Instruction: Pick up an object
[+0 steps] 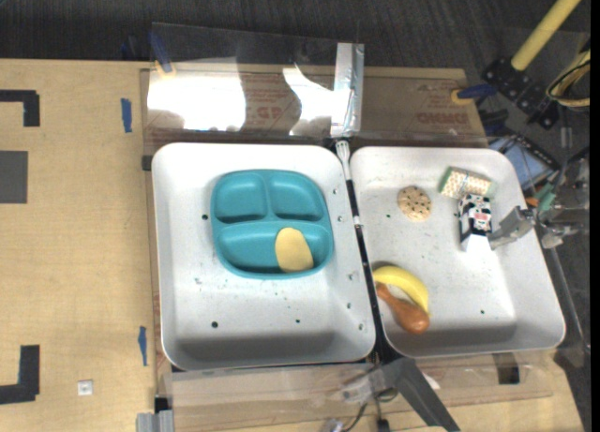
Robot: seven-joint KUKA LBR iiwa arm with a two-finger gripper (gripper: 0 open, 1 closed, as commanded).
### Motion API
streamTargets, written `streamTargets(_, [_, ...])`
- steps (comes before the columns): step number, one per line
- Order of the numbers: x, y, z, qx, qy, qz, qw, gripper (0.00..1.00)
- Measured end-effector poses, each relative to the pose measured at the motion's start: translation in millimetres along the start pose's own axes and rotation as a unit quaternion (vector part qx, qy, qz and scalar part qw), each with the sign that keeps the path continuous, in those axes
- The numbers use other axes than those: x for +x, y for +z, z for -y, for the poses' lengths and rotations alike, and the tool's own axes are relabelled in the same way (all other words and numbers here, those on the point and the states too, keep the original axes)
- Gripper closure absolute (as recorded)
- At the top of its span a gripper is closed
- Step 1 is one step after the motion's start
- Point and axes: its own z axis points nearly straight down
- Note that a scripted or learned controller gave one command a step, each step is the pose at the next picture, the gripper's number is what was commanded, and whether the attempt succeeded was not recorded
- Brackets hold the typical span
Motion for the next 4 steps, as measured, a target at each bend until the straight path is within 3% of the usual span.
streamTargets(1, [53.1,107.5,-45.6,0.004,-0.034,-0.002,0.9994,0.00])
streamTargets(2, [51.3,104.2,-47.1,0.001,-0.033,0.000,0.9994,0.00])
streamTargets(3, [65.2,164.9,11.0,0.003,-0.118,-0.001,0.9930,0.00])
streamTargets(4, [57.6,172.3,-30.8,-0.002,0.016,0.000,0.9999,0.00])
